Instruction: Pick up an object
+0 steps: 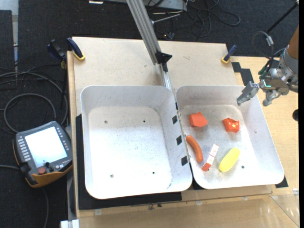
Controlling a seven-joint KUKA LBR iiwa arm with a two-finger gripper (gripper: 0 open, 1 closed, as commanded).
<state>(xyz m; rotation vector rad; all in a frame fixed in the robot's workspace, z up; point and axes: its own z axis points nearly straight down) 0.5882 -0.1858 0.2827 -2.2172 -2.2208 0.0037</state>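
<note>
Five candidates in right white bin (pixel 266 141): orange block (pixel 198 119), red lump (pixel 231 125), orange sausage (pixel 194 148), red-white stick (pixel 210 156), yellow oblong (pixel 229 160). I see two-finger gripper (pixel 259 93) at 2 o'clock over rim, fingers spread, nothing grasped. Pick not begun; descent, closure, lift remain.

Arm (pixel 290 61): grey body, orange band at top by frame edge. Black cable loops off wrist. Gripper (pixel 259 95): grey metal, two pale fingers (pixel 246 94), small green-teal spot above right bin (pixel 266 141).
</note>
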